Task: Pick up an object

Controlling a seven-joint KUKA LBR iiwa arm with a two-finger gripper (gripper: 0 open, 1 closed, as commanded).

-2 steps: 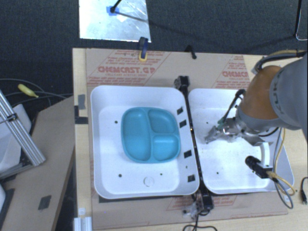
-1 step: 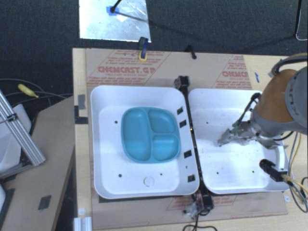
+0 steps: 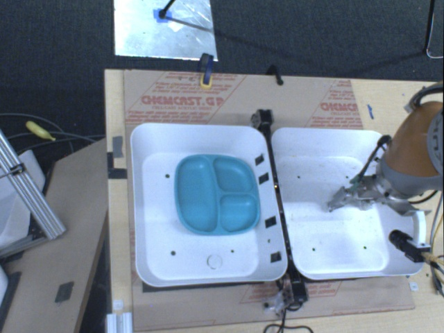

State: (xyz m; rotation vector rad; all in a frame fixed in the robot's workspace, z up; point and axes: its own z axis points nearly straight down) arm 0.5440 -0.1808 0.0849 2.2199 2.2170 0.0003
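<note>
1. Plainly, the one thing to pick up is a blue tray (image 3: 216, 193), lying in the left bin (image 3: 149, 151) near that bin's middle, a little toward its right wall.
2. Over the right bin (image 3: 326, 259) hangs the arm (image 3: 418, 151), with its pincer (image 3: 340, 200) low above the bin's floor, near the middle and pointing left.
3. From the pincer the tray lies to the left in the camera view, across the divider (image 3: 272, 186) where the two bins meet. They are well apart, and nothing lies between them but the two bin walls.
4. As for the pincer's state, I cannot tell: its metal tip is small and blurred against the white floor. Nothing can be seen held at its tip.
5. Seen from above, the tray is a rounded rectangle, turned slightly in the bin, light blue and smooth, with a raised rim. Ridges split it into three wells: one long well on its left side, and two smaller ones on the right.
6. By my judgement the tray is shallow and wide, so a grasp would have to take the rim or a ridge, not the whole body. The right rim is the nearest edge to the pincer.
7. A reach leftward, lifted over the divider, looks like what the pick calls for.
</note>
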